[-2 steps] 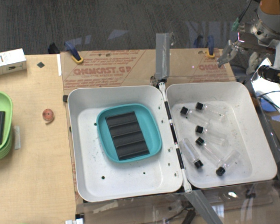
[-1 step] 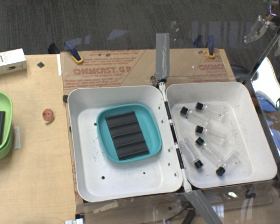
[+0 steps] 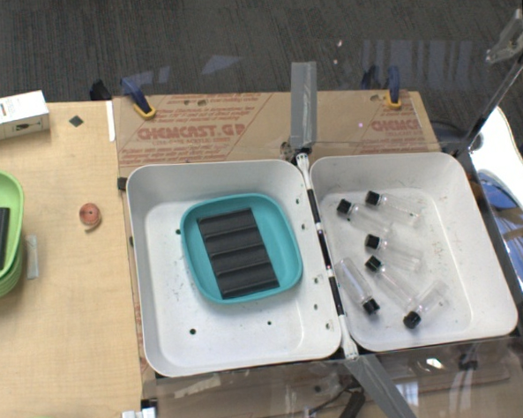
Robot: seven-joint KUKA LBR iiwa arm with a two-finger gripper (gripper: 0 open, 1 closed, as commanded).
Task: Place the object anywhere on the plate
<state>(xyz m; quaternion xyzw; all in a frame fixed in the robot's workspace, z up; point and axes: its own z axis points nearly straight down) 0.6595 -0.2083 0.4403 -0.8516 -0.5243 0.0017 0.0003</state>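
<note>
Two white bins sat side by side. The left bin (image 3: 163, 333) held a teal plate (image 3: 196, 252) carrying dark strips. The right bin (image 3: 462, 311) held clear black-capped vials (image 3: 358, 286), scattered, none on the plate.

I am seeing two bins sitting side by side on the bench. In the left bin (image 3: 163, 333) a plate (image 3: 286, 255) is lying near the middle, with a ridged insert (image 3: 238, 252) resting on it. In the right bin (image 3: 466, 310) several capped vials (image 3: 359, 290) are lying scattered, mostly toward its left and front edges.
</note>
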